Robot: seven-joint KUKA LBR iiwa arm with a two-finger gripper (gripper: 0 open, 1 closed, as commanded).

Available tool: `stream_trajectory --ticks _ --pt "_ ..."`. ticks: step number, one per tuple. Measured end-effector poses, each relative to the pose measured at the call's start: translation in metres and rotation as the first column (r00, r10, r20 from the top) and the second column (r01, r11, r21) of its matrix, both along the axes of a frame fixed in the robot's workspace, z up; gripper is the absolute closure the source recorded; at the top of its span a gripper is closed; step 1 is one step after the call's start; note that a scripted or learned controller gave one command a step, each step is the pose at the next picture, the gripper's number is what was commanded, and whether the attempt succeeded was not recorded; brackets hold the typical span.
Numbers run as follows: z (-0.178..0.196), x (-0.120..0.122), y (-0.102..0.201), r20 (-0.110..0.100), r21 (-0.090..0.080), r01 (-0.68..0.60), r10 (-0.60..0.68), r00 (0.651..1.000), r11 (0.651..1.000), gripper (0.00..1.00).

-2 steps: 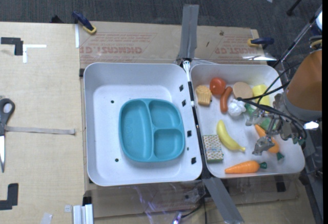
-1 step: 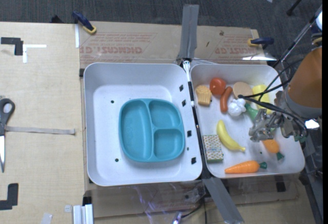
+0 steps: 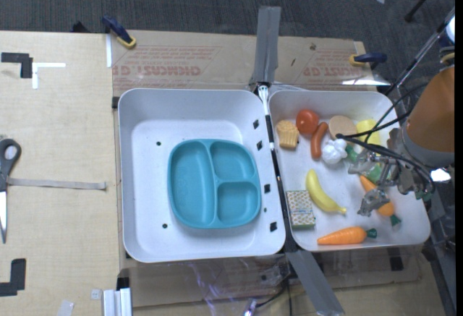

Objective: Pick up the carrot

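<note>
A teal divided tray [image 3: 215,184] sits in the left bin [image 3: 137,163]; a banana [image 3: 323,193] lies in the right bin [image 3: 304,238]

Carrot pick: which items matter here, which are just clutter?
Job: carrot along the right bin's near wall; gripper above and right of it.

Clutter: banana, tomato, sausage, corn, blue tray in left bin, scissors.
</note>
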State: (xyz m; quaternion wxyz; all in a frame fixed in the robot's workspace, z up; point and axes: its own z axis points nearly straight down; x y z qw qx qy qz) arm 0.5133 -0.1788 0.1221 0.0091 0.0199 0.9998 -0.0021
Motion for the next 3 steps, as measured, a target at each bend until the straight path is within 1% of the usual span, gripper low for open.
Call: stream_trajectory --ticks 1,2,3 --pt "-0.029 0.002 -0.043 -0.014 0.004 0.095 -0.095 0.995 0.995 0.0" --pt "-0.019 0.005 -0.041 -0.009 0.005 0.091 -0.091 0.996 0.996 1.0" --pt "-0.03 -0.029 0.013 -0.013 0.003 -0.152 0.152 0.988 0.988 1.0"
